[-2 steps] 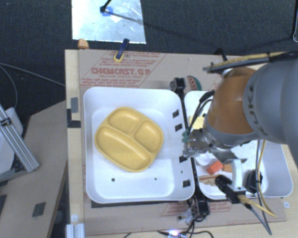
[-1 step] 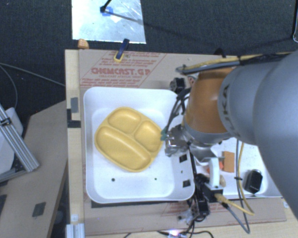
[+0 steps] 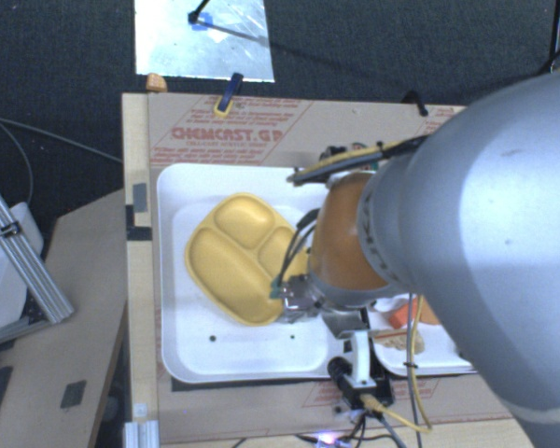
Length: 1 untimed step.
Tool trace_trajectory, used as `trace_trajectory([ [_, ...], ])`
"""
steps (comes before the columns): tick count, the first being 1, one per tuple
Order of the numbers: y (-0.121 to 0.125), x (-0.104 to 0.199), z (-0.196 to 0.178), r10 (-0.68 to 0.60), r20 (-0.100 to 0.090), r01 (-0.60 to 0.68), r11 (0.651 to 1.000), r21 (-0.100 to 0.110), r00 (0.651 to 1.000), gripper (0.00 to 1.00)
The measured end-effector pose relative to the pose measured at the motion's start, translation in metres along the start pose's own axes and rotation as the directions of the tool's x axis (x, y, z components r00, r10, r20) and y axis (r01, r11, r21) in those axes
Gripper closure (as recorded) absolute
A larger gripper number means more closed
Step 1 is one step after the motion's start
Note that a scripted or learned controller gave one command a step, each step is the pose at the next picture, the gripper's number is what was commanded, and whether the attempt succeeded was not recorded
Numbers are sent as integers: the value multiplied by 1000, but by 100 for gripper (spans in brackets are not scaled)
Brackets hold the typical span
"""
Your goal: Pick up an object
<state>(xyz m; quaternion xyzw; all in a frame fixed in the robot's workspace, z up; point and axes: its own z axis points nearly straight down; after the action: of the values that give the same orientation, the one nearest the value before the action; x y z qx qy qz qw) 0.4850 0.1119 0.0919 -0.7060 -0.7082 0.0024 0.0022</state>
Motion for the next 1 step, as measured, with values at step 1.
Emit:
trace_trajectory([
  [1, 109, -3, -197, -3, -2, 3, 1000, -31, 1000, 100],
])
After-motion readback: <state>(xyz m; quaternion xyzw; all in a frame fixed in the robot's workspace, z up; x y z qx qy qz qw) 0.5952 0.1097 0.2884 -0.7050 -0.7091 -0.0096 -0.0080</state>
